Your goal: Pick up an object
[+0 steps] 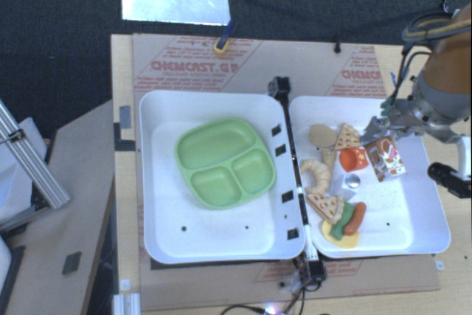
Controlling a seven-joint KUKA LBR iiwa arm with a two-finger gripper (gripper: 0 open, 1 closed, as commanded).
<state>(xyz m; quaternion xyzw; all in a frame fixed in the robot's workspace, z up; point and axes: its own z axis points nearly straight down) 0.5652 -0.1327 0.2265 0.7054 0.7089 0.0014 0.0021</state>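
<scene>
The right bin (424, 232) holds several toy foods. A round beige piece (321, 135) and a pizza wedge (346, 136) lie at the back. A red piece (353, 158) sits beside a small brown-and-white carton (386, 158). A croissant (318, 173), a silver disc (351, 181), a second pizza slice (326, 203), a sausage (355, 216) and a green piece (338, 229) lie toward the front. My gripper (378, 129) hangs over the bin's back right part, just above the carton and the red piece. Its tips are hard to make out against the carton.
The left bin (162, 232) holds a green divided plate (225, 162). A divider with black clips (290, 158) separates the bins. The arm's grey body and orange band (450, 63) overhang the right bin's far right side. A black part (450, 179) juts in at the right edge.
</scene>
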